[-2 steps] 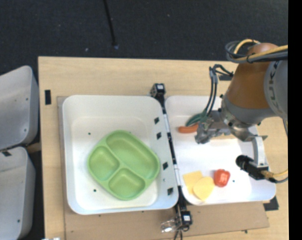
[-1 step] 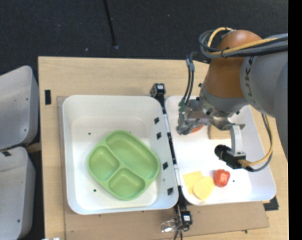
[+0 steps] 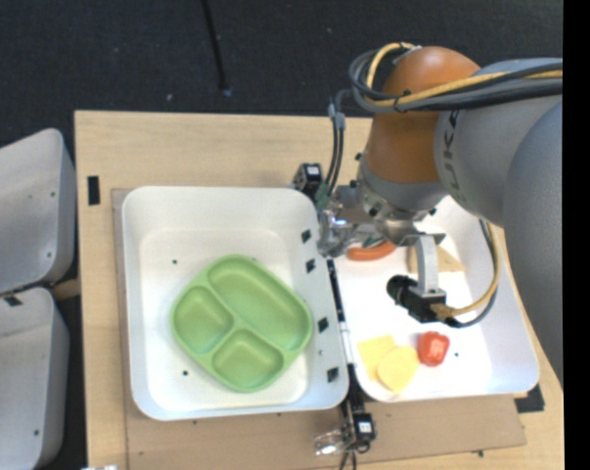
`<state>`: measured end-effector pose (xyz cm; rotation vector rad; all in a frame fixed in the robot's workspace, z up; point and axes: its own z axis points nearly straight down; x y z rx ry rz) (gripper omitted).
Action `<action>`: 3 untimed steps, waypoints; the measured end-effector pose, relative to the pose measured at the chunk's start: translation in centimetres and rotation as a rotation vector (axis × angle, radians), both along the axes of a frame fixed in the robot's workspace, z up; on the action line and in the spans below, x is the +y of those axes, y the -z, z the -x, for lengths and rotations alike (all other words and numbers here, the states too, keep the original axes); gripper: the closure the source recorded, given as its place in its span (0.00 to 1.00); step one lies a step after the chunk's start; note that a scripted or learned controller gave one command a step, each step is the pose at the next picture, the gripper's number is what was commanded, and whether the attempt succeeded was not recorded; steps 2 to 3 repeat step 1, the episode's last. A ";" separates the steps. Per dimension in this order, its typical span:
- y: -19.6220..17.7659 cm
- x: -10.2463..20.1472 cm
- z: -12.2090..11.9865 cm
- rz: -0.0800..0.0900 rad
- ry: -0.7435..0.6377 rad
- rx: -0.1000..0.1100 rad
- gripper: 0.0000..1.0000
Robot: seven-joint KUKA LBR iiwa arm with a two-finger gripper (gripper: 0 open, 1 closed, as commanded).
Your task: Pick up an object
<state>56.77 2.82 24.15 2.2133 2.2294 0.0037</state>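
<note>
Objects sit in the right bin [image 3: 490, 360]: a yellow piece [image 3: 387, 362] near the front edge, a small red piece [image 3: 432, 348] just beside it, and an orange-red piece [image 3: 370, 253] partly hidden under the arm [image 3: 412, 135]. The claw [image 3: 373, 231] hangs low over that bin's back left corner, right above the orange-red piece; its grip state, cannot tell. In the left bin [image 3: 148, 253], a green divided plate [image 3: 240, 322] lies flat on the tabletop [image 3: 177, 140] setup.

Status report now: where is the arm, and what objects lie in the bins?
Arm low over right white bin, near orange-red piece. Yellow pieces and small red object loose at bin front. Green divided plastic tray in left white bin.
</note>
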 end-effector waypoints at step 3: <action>0.3 5.5 -2.5 0.000 -0.001 0.000 1.00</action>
